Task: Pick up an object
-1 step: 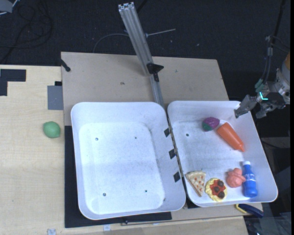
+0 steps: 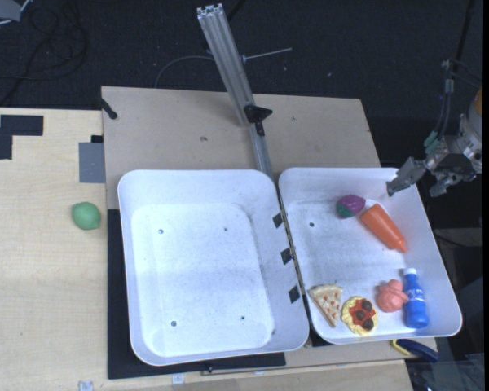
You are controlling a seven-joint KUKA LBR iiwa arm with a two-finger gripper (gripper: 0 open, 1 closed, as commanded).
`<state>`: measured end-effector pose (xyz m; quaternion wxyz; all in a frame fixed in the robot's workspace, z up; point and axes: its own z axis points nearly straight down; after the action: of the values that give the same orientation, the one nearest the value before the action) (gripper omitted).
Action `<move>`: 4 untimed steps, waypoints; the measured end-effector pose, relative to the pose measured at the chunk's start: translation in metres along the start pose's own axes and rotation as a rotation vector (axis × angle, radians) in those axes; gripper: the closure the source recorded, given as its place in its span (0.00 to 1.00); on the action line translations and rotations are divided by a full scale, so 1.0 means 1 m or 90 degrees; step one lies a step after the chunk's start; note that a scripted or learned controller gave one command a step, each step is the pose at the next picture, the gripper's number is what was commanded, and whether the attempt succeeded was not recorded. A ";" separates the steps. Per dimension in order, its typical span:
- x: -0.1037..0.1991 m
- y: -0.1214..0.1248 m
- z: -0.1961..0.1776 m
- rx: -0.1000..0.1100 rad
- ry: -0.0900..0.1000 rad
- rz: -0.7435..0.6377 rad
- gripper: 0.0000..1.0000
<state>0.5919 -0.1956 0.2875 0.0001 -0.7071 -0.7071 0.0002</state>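
Gripper open, holding nothing, at the right bin edge; carrot and eggplant nearby

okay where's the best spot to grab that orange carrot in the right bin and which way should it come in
Probably from straight above, across the thick middle of the carrot. It lies flat and slanted, so the jaws should close across its width, not along it. The purple toy crowds its upper end, so stay below that.

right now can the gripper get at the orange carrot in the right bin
Probably yes: the gripper sits at the bin's upper right rim, and the carrot lies just below-left with nothing over it; the purple toy touches its top end.
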 end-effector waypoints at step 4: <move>-0.006 0.014 0.137 0.000 0.000 0.000 1.00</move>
<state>0.6059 -0.2014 0.1506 0.0000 -0.7073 -0.7069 0.0001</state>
